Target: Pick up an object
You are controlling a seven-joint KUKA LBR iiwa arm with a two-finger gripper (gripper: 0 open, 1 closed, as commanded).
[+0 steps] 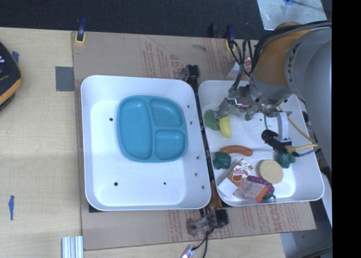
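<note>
Hovering my gripper (232,106) low over the right bin (307,190), nothing lifted yet.
Finger state I cannot tell; the yellow banana (224,127) just below lies ungrasped.

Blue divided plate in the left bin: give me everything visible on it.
The blue divided plate is a light teal, rounded-rectangle tray that looks like smooth plastic. It has three compartments: one long one along its left side and two smaller ones stacked on its right. All three look bare. It lies flat, right side up, slightly rotated, on the floor of the left bin, nearer the far wall. Nothing else touches it; the hand is over the right bin.
</note>
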